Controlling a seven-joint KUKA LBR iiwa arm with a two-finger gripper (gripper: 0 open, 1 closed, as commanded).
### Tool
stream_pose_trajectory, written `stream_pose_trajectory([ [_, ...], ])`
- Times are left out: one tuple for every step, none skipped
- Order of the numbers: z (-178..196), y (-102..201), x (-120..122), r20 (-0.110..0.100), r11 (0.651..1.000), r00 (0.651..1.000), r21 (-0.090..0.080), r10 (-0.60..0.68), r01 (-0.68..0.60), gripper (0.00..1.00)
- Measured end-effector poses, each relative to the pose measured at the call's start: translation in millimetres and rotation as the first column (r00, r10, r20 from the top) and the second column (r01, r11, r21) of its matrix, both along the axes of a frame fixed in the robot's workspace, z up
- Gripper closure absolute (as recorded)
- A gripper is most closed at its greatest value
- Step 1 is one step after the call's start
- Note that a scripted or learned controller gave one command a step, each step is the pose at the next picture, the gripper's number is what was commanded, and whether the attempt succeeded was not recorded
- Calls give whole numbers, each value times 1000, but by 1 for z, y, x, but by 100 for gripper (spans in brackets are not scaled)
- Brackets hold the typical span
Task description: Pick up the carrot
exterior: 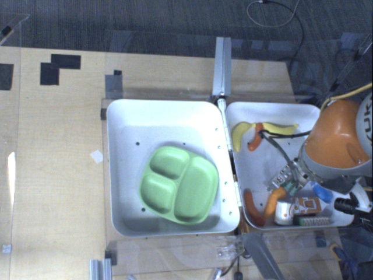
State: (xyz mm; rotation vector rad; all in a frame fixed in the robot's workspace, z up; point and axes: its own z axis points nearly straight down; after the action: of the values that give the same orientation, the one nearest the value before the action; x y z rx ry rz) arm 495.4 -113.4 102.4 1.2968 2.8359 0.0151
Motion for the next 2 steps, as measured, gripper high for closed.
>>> stream_pose_trajectory([
  [83, 58, -7, -18, 987, 986, 2, -163, 164, 100],
  [83, 58, -7, -19, 986, 986, 2, -164, 164, 0],
])
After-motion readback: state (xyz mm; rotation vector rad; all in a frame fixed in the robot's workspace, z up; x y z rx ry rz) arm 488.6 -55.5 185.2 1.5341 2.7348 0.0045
